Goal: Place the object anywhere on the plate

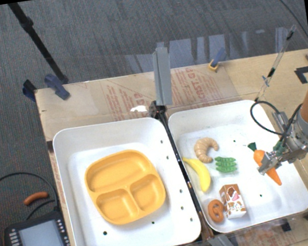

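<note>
An orange-yellow plate (125,185) with three compartments lies in the left bin (66,156). A toy carrot (259,157) with a green top rests at the right side of the right bin (233,110). My gripper (270,163) reaches in from the right and sits directly over the carrot's middle, hiding part of it. The carrot's orange tip (275,177) shows below the gripper. Whether the carrot is lifted off the bin floor I cannot tell.
The right bin also holds a croissant (207,148), a banana (199,173), a green pea pod (226,163), a small milk carton (232,201) and a brown pretzel (216,210). A black cable (261,120) loops above the gripper. A grey divider (164,83) stands between the bins.
</note>
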Robot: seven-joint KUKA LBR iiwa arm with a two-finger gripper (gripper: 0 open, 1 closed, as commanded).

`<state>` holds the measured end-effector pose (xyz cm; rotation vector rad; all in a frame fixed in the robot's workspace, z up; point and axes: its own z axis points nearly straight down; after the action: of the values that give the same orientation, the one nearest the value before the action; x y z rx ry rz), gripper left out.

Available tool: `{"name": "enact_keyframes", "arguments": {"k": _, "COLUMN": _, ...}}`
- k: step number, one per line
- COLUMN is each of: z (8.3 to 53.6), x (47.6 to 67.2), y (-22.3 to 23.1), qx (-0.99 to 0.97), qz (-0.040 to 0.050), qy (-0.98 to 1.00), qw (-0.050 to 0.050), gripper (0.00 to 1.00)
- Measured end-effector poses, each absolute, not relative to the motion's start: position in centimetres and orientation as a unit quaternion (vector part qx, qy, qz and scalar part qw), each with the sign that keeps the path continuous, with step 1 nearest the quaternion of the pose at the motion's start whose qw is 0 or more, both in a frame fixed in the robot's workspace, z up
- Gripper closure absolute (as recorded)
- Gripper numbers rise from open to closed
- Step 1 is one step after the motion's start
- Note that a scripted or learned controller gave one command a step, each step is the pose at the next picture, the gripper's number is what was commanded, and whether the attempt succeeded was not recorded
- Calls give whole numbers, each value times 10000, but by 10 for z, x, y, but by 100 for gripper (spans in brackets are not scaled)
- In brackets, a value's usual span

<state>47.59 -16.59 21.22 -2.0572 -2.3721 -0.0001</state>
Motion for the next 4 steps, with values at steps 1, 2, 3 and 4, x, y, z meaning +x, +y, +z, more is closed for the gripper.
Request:
{"name": "enact_keyframes", "arguments": {"k": 1, "z": 199, "x": 521, "y": -88, "qx": -6460, "qz": 10, "qy": -7633, "qw": 19, "gripper": 100}}
{"name": "enact_keyframes", "arguments": {"k": 2, "z": 222, "x": 515, "y": 5, "qx": -6665, "qz": 16, "qy": -7455, "qw": 20, "gripper": 100}}
{"name": "enact_keyframes", "arguments": {"k": 3, "z": 217, "x": 537, "y": 70, "qx": -6584, "qz": 22, "qy": -7527, "qw": 19, "gripper": 100}}
{"name": "enact_keyframes", "arguments": {"k": 4, "z": 161, "x": 572, "y": 122, "qx": -6511, "qz": 23, "qy": -7590, "qw": 17, "gripper": 100}}
